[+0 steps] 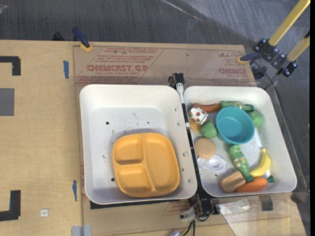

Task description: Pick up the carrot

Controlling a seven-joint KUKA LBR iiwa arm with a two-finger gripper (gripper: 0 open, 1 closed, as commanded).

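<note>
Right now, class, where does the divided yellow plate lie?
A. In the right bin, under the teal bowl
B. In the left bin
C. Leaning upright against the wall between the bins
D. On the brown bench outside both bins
B: the divided yellow plate lies flat on the floor of the left bin, while the teal bowl sits in the right bin among the toy foods.

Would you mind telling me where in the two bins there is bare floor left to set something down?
The left bin has bare floor behind and left of the yellow divided plate. The right bin is crowded: teal bowl, banana, carrot and other toys leave only a small patch along its right wall, above the banana.
</note>
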